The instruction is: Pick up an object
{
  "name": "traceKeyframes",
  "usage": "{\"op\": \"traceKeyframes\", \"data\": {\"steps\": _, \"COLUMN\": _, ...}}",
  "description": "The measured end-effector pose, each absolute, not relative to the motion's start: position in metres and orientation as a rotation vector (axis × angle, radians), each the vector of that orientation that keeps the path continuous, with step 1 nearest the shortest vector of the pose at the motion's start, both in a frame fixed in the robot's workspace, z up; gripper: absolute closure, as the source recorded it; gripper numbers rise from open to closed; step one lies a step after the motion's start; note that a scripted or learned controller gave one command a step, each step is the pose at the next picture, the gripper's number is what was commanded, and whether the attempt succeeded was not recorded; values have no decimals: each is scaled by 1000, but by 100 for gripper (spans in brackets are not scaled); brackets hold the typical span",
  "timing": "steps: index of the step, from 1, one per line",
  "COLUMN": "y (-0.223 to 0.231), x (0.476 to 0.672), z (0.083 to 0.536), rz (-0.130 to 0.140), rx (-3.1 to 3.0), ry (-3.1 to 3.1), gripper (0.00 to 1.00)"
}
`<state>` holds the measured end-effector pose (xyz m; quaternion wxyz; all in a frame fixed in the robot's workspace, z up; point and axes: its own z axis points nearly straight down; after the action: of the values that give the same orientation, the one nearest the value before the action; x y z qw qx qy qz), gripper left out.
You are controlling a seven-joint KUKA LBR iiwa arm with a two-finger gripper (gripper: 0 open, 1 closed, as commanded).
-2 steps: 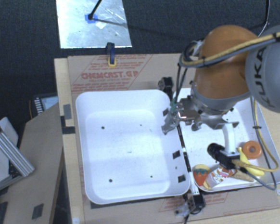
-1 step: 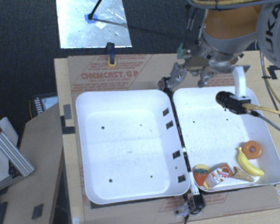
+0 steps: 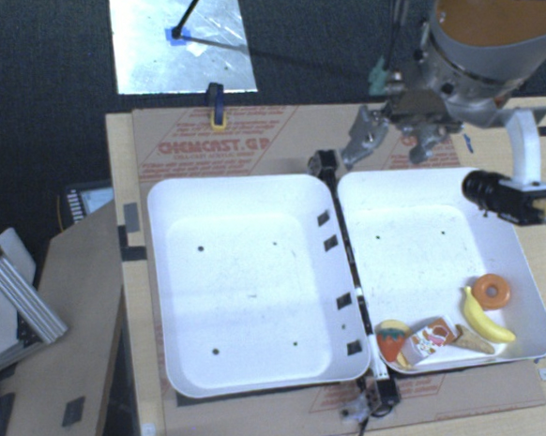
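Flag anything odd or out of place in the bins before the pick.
Nothing spilled or damaged. The toys all crowd the right bin's near corner: banana, orange ring, a small packet and a round orange piece against the wall. That tight bunching could hamper a grasp. The gripper hangs above that bin's far edge, nothing between its fingers.

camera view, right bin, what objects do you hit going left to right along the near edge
Tomato-like red and orange piece → red and white packet → brown cone-shaped piece → banana. The orange donut sits just above the banana, so its place in the order is unclear.
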<state>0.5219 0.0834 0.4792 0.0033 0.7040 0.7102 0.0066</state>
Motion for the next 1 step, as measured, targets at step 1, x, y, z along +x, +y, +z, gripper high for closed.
{"op": "traceKeyframes", "data": {"steps": 1, "y": 133, "x": 485, "z": 539, "rz": 12, "rx": 2209, "ry": 2230, "gripper": 0}}
